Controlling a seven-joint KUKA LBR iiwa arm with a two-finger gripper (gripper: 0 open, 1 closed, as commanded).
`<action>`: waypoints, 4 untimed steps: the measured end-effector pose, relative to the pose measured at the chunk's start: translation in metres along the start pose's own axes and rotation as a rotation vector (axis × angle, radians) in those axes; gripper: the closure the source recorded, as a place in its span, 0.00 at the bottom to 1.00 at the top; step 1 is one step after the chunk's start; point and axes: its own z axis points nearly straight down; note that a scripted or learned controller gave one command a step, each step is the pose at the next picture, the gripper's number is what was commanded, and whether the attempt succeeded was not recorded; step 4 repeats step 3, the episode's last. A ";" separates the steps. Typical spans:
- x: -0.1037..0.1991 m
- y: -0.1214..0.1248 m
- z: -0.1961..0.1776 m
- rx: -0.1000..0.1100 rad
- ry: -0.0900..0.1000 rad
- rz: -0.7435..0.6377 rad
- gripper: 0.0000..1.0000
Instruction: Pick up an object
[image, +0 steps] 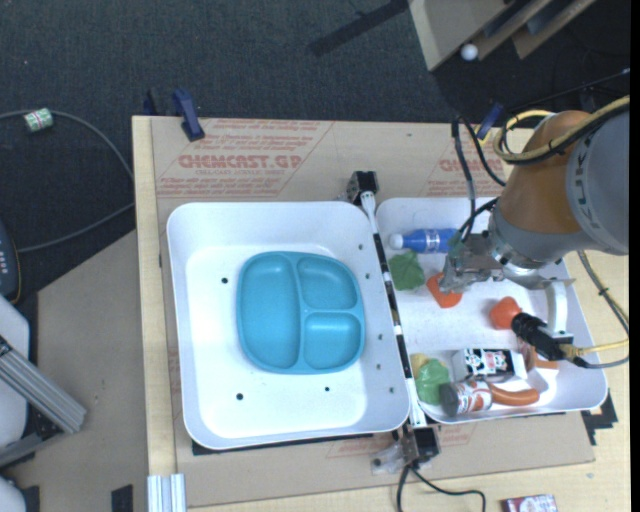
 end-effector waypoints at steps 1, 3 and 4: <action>0.000 0.000 0.000 0.000 0.000 0.000 0.00; 0.004 0.020 0.029 0.002 -0.001 -0.003 1.00; 0.004 0.020 0.029 0.002 -0.001 -0.003 1.00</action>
